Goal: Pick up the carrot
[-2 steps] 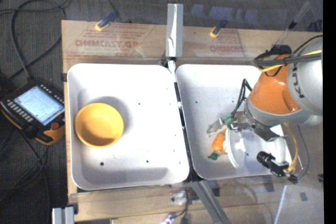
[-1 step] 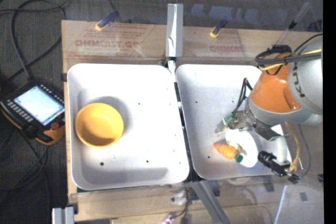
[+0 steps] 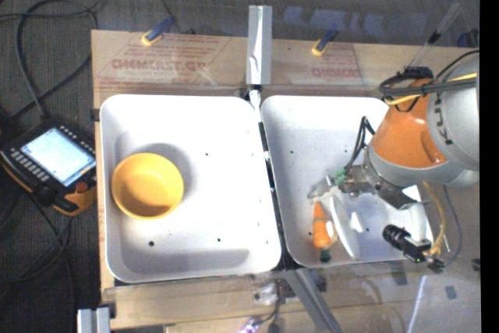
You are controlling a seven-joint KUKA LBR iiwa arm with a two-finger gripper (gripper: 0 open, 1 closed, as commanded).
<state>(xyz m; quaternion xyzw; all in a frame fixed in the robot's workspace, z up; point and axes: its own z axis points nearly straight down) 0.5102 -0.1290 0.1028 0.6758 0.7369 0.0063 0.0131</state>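
Observation:
The carrot [image 3: 320, 228] is small and orange with a green tip toward the bin's front edge. It lies on the floor of the right bin [image 3: 312, 138], near its front left corner. My gripper [image 3: 332, 208] hangs low over that spot, open, its pale fingers [image 3: 344, 228] spread apart. One finger is just behind the carrot's blunt end, the other along its right side. The carrot rests on the bin floor and is not clamped. The grey arm with its orange band [image 3: 401, 138] reaches in from the right.
A yellow bowl [image 3: 147, 184] sits at the left of the left bin [image 3: 226, 129]. A ridge between the bins [image 3: 268, 168] runs close to the carrot's left. A black fitting [image 3: 404, 240] on the arm hangs over the right bin's front right.

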